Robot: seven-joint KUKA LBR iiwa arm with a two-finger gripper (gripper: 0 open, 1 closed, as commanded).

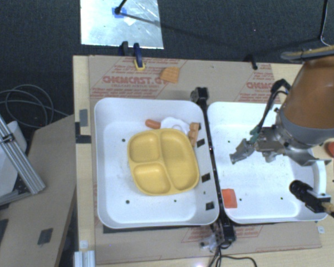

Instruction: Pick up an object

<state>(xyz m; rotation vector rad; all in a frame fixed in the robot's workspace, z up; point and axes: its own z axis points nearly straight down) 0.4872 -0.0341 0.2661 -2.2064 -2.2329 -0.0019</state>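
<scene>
Two white bins sit side by side on the bench. The left bin (108, 166) has a yellow plate (161, 161) with three sections in its middle. Just past the plate's far edge lie a small orange sausage (152, 124), something white (174, 124) and a little tan block (194, 131). The right bin (267, 204) has a small orange block (229, 198) in its near left corner. The arm (314, 102) reaches in from the right. Its gripper (239, 152) hangs over the middle of the right bin, well apart from the orange block. I cannot tell how far open it is, and nothing shows in its grip.
</scene>
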